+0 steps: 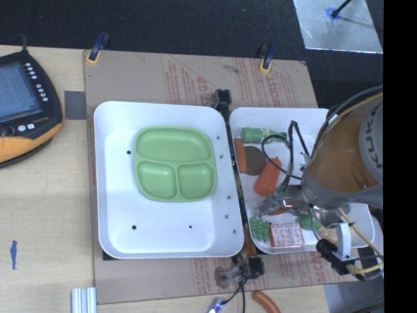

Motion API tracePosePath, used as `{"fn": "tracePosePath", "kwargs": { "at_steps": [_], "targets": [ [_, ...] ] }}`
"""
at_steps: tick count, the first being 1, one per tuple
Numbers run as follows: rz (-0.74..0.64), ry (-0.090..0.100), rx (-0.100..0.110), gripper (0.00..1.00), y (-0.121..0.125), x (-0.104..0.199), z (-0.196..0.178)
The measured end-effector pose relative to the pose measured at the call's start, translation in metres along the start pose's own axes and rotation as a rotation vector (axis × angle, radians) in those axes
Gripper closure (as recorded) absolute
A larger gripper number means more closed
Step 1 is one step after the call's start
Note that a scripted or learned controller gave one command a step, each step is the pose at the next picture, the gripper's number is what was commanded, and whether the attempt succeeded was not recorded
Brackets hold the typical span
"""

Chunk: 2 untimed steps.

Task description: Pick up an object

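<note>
The right bin [313,115] holds several small items: a green bottle-shaped piece [255,135], an orange carrot [267,177], a brown lump [253,158], a thin red-orange stick [240,155], a green leafy piece [260,228] and a red-and-white box [286,235]. My gripper [275,205] is low inside this bin, between the carrot and the box, just above the leafy piece. The bulky grey and orange arm [345,162] covers the bin's right half. I see nothing clearly held.
The left bin [111,233] carries a green divided plate [175,163]. A teach pendant [23,109] lies at the far left of the bench. Clamps [98,47] [265,55] pin the cardboard sheet at the back. Cables and an orange-handled tool [267,300] lie at the front edge.
</note>
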State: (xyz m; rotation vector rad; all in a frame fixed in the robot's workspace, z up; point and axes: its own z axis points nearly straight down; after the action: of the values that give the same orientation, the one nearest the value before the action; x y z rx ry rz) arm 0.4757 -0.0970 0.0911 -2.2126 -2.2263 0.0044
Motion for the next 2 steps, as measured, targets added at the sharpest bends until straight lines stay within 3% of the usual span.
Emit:
{"fn": "tracePosePath", "kwargs": {
  "at_steps": [1,2],
  "targets": [
    [0.000,-0.001,-0.001,0.00,0.0226,-0.0060,-0.0006],
    [-0.005,-0.003,0.000,1.00,0.0227,-0.0069,-0.0105]
  ]
}}
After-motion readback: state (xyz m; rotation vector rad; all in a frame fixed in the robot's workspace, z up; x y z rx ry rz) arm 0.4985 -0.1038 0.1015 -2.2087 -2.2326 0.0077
